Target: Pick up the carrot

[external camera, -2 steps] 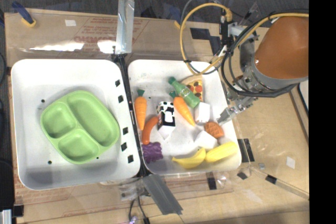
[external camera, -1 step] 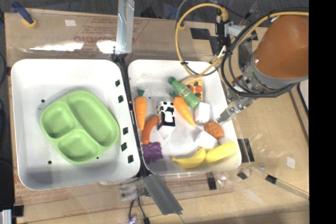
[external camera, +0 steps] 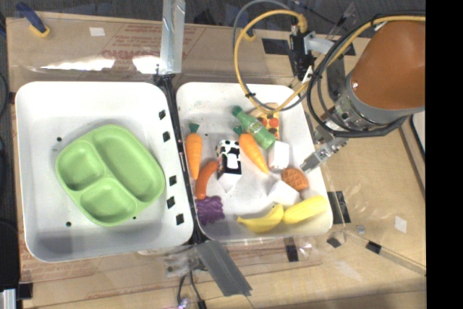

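While the carrot (external camera: 253,151) lies slanted in the middle of the right bin (external camera: 189,94), a green bottle (external camera: 252,124) touches its upper end and a black-and-white toy (external camera: 229,155) sits just left. A second carrot (external camera: 193,153) lies near the bin's left wall. Whether the hand (external camera: 318,155) is clenched cannot be told.

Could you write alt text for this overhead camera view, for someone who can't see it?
Two white bins sit side by side: the right bin holds toy food, including two carrots and a banana; the left bin holds a green tray. The arm hangs over the right bin's edge.
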Available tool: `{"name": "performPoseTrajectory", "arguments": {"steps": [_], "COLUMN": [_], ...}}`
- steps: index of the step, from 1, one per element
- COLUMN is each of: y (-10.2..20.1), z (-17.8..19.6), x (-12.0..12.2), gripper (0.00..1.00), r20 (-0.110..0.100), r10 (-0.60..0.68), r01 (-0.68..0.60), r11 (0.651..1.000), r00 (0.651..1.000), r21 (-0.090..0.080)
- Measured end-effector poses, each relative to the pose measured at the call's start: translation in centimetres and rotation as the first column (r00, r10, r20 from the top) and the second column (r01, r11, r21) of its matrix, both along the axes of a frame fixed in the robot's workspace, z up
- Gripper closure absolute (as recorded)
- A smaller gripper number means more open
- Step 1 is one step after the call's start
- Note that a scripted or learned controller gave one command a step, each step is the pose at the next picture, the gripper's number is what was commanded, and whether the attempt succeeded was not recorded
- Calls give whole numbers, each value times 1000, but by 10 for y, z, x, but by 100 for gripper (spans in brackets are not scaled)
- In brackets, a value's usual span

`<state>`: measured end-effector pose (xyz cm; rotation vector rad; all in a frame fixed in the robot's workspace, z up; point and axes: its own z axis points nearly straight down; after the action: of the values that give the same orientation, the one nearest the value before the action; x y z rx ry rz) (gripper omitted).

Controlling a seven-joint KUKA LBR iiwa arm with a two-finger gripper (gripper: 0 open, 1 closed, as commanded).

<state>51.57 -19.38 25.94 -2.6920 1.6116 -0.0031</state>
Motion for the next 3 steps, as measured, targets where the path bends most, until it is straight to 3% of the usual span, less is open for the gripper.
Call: {"name": "performPoseTrajectory", "arguments": {"steps": [1, 2, 3], "y": [-6, -3, -5], "z": [5, -8, 29], "x": [52, 45, 55], "gripper": [100, 100, 100], "r20": [-4, -7, 0], "r10": [85, 257, 445], "r01": [-85, -257, -445], "r11": [996, 967, 896], "r00": [996, 966, 896], "r21": [0, 0, -2]}}
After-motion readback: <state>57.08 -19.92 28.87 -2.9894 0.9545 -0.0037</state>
